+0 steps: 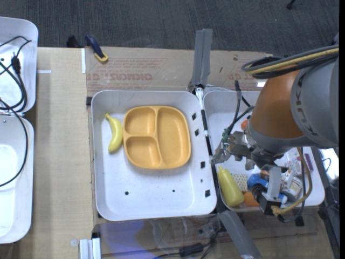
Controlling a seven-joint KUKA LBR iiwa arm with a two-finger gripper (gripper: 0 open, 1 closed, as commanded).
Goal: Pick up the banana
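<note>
Camera view: two white bins sit side by side on a cardboard-covered bench. The left bin holds a yellow plate with three compartments, lying flat toward the bin's far half. The banana lies on the bin floor just left of the plate, close to it, though I cannot tell whether they touch. It runs roughly front to back, curved, its dark tip toward the far wall. It is near the bin's left wall and well apart from the arm.

The arm comes in from the right and hangs over the right bin, its orange band wide in the frame and hiding much of that bin. The gripper is low over the right bin, near the divider between the two bins; the metal parts there are small and cluttered with cables, so whether it is open or closed I cannot tell. Nothing shows in its grasp.

Below it in the right bin lies a yellow bottle, its cap pointing toward the gripper. Just right of the bottle lies a heap of small items in blue, orange and white, partly under the arm and too mixed to name.

On the cardboard beyond the left bin lies a clamp with a blue and yellow handle.
</note>
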